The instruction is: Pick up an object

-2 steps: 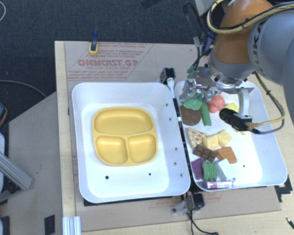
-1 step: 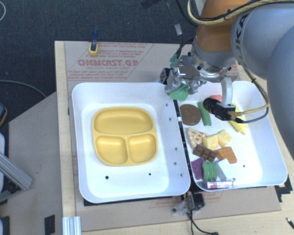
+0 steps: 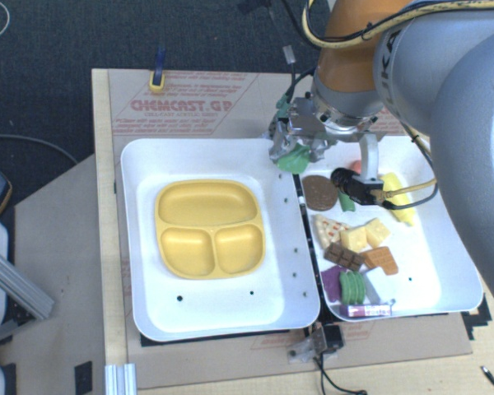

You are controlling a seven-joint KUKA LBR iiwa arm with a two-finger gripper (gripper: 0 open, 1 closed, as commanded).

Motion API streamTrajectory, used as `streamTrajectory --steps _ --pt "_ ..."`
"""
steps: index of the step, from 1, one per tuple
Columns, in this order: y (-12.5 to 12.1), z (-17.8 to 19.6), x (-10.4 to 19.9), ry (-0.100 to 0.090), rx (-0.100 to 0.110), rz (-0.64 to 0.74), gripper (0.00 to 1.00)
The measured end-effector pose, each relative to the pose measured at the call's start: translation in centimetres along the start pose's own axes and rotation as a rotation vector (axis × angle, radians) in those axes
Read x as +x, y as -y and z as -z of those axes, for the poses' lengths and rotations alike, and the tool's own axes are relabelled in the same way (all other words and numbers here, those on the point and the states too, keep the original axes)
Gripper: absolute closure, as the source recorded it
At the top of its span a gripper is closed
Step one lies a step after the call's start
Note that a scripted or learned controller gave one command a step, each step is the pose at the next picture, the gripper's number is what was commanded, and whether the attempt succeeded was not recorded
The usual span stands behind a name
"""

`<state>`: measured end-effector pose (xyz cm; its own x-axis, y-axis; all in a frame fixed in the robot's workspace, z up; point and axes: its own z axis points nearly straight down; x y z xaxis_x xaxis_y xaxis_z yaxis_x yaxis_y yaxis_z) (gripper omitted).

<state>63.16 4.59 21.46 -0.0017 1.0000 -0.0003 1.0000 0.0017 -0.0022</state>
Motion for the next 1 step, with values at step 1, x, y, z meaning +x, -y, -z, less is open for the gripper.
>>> streamTrajectory --steps 1 --pt "-0.62 0.57 -0.51 0.001 -0.006 -0.002 1.0"
